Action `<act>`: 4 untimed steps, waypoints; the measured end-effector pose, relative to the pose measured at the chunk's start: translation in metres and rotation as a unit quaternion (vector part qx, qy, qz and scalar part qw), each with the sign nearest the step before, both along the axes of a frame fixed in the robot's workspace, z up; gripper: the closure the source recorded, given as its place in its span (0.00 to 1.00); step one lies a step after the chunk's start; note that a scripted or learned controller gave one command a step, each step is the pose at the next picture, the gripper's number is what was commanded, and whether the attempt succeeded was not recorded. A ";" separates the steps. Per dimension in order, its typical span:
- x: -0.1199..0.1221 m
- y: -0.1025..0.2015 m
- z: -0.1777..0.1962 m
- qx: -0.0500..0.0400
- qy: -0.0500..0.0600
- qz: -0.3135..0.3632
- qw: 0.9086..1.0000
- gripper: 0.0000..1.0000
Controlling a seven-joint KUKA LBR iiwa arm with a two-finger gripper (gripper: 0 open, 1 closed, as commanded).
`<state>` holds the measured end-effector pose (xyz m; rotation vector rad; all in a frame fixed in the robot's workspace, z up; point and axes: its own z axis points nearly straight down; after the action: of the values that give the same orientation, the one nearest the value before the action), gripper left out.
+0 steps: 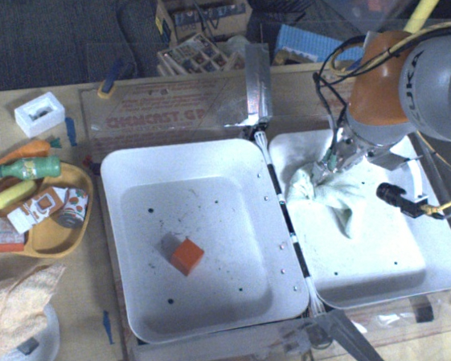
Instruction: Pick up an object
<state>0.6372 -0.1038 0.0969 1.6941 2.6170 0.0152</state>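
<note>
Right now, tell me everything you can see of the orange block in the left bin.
The orange block is a small cube-like piece, plain orange on every visible face, with a matte look like painted wood or foam. It sits tilted, corners turned toward the bin walls, slightly left of the middle of the left bin's floor. A dark grey patch lies against its upper left side, shadow or a second piece, I cannot tell which. Nothing else touches it; the gripper is over the right bin.

Grey KUKA arm [441, 82] with an orange band [380, 77] and black cables [334, 70] looped alongside
</note>
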 end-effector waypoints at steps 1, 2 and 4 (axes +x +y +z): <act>-0.042 -0.029 0.018 0.003 0.012 -0.025 1.000 0.00; -0.044 -0.052 0.035 0.004 0.010 -0.172 0.985 0.00; -0.009 -0.011 0.055 0.004 0.011 -0.172 0.985 0.00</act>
<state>0.6287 -0.1148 0.1519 2.1334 2.3025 0.0008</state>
